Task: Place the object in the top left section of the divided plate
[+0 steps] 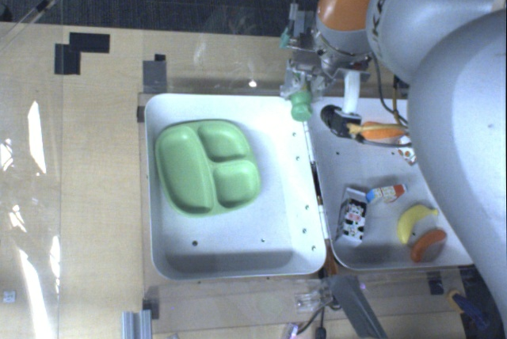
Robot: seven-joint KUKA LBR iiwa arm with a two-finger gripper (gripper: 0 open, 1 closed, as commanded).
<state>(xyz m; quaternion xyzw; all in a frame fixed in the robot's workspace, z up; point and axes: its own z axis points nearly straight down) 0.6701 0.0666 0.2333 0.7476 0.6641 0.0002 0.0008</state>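
Currently a small rounded green object (300, 107) sits between the fingers of my pincer (300, 97), above the seam where the two white bins meet. One glossy green divided plate (207, 165) with three sections lies in the left bin (230, 254); the right bin (372, 250) holds a yellow banana (413, 222), an orange carrot (379, 132) and several smaller items.

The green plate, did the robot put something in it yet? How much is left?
Not yet. The plate in the left bin has nothing in its sections. The gripper is above the bins' shared edge, with a small green object at its tip, apparently picked up. Left to do: carry it over to the plate's top left section and let go.
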